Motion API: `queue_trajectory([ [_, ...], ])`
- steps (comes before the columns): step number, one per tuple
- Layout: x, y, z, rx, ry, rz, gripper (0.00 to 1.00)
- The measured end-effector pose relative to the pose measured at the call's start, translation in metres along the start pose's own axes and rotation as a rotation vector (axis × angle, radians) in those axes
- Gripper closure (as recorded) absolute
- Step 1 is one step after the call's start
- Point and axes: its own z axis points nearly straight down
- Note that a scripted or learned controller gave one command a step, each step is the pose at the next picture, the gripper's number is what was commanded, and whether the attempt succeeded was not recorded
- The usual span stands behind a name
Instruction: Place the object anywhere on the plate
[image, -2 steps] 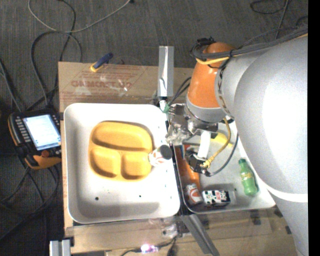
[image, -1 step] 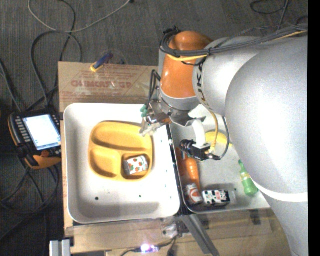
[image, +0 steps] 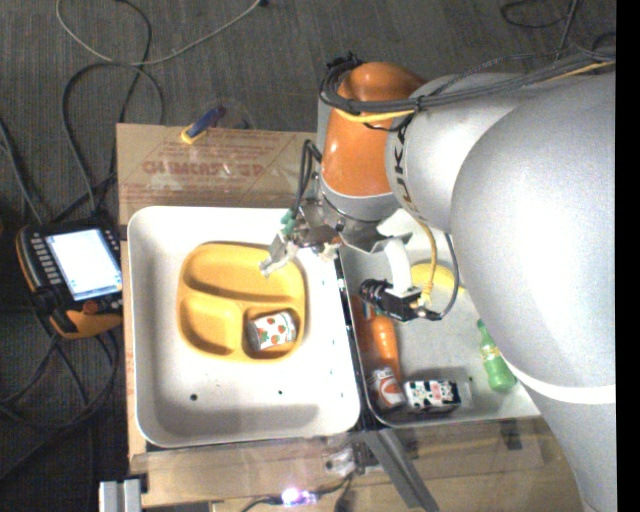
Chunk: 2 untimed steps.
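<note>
A yellow divided plate (image: 215, 290) lies in the left white bin (image: 160, 400). A small white carton with red and green print (image: 273, 332) rests in the plate's lower right compartment. My gripper (image: 279, 256) hangs over the plate's upper right rim, above and apart from the carton. The orange band of the arm (image: 365, 130) rises behind it.
The right bin (image: 440, 415) holds an orange bottle (image: 380, 345), a small black and white box (image: 435, 393), a green item (image: 492, 362) and a yellow object (image: 435, 280), partly hidden by the arm. A cardboard sheet (image: 210, 170) lies behind the left bin. A tablet (image: 78, 262) sits at far left.
</note>
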Motion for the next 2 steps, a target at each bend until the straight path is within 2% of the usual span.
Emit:
queue_trajectory([
  [1, 0.0209, -0.0597, 0.0004, 0.001, 0.001, -0.115, 0.00],
  [2, 0.0223, -0.0599, -0.0067, 0.007, 0.007, -0.115, 1.00],
])
